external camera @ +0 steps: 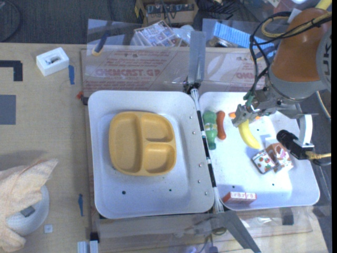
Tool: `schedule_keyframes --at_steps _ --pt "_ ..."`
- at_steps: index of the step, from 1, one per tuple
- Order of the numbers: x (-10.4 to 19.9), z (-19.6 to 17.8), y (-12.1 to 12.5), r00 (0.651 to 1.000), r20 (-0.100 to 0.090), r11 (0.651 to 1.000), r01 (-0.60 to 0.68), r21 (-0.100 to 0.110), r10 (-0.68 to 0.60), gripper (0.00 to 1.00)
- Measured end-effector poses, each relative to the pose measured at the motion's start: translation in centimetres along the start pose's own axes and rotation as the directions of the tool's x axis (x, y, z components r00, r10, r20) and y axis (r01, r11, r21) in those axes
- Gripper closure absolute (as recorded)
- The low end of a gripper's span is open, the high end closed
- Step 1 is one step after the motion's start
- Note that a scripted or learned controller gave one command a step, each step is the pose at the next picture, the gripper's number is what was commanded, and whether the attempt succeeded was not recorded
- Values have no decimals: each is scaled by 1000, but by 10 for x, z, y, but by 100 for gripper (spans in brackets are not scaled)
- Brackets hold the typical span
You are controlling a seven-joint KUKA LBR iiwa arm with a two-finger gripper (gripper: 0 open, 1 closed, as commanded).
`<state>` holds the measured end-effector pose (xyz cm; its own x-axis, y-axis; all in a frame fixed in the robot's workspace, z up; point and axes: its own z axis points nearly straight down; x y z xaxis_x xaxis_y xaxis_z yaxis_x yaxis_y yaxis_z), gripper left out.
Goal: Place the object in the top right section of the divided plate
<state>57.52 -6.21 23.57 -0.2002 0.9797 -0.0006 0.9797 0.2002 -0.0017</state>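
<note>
The gripper (245, 113) hangs over the right bin (295, 194), apparently touching the banana (248, 135). Jaw state cannot be told. The plate (142, 143) sits in the left bin (105, 183)

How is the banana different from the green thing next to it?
The banana is yellow, while the green toy is green. The banana curves and lies at a slant, but the green toy is straighter and lies along the bin's left wall. The banana sits just below the gripper, and the green toy lies farther from it. Both rest in the right bin.
</note>
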Motion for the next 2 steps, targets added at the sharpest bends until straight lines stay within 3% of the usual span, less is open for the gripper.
schedule_keyframes --at_steps 1,2 --pt "55 53 57 999 0 999 48 -1 -48 100" --pt "145 54 112 995 1 995 98 -1 -98 100"
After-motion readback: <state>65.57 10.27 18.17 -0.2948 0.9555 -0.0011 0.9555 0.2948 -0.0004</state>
